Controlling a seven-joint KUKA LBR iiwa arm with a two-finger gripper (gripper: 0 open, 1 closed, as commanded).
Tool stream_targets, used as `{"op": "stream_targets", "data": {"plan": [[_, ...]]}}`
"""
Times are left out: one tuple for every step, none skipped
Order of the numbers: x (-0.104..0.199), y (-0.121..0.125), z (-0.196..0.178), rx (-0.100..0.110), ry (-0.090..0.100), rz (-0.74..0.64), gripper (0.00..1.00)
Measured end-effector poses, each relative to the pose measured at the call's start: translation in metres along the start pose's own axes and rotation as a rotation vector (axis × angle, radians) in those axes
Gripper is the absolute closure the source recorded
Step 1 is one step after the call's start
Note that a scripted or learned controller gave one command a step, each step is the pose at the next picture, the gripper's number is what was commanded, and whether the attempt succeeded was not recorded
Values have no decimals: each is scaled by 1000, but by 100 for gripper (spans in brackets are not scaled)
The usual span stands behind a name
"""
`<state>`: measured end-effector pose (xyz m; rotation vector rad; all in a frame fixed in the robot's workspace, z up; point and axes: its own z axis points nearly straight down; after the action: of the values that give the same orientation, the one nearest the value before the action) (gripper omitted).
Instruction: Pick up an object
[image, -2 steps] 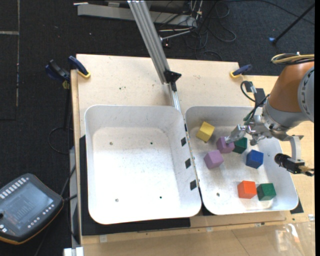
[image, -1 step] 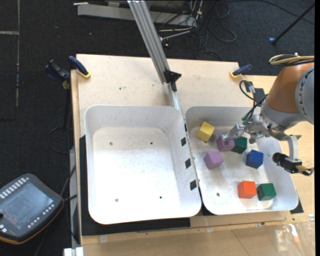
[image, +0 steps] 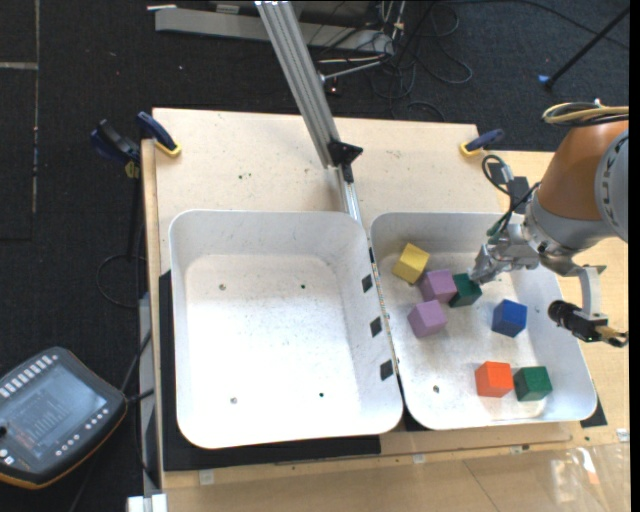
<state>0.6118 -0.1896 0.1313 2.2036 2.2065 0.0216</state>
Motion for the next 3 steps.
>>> {"op": "stream_targets", "data": {"plan": [[-10,1,-58,19,3,0,100],[-20,-1,-113,18,3,1,100],[-20,0,-124,22,5,-1,100]]}}
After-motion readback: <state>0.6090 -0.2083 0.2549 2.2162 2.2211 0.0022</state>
